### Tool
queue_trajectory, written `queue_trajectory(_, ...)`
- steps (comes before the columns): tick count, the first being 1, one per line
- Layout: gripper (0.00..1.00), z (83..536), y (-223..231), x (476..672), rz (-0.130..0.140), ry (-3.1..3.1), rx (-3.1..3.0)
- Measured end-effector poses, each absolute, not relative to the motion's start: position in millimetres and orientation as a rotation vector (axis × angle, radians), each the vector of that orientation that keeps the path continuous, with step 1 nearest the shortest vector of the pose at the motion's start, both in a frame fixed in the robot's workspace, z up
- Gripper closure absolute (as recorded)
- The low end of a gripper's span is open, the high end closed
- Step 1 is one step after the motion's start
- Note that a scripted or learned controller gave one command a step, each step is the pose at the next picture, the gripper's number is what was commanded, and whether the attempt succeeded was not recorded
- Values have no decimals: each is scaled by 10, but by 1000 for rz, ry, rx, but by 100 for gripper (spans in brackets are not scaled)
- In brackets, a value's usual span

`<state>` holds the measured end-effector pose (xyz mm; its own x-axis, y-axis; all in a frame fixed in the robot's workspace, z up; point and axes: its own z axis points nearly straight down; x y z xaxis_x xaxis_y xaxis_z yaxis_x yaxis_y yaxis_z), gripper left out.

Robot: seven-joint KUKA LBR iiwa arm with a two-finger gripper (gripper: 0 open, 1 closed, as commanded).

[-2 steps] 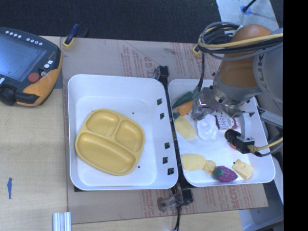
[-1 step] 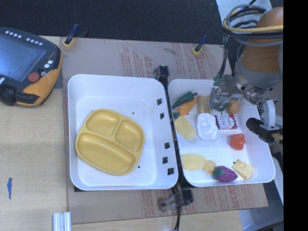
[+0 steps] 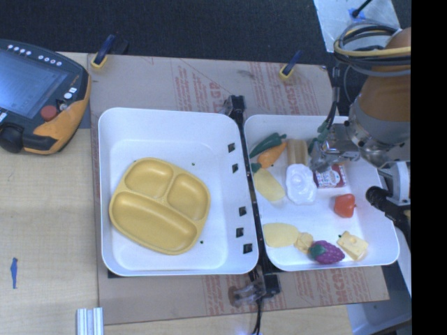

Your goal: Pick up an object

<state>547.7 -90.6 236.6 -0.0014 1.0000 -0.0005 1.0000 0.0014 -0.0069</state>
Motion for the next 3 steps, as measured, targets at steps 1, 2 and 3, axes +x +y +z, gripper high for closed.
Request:
queue_trajectory(1,100,1512,-1051,5103,14,-2215,-2212)
queue_trajectory(2,100,2245,-702,5036,-3,-2229,-2214)
queue_trajectory(3,100,2432,-1484,5296,1,-2223,-2226)
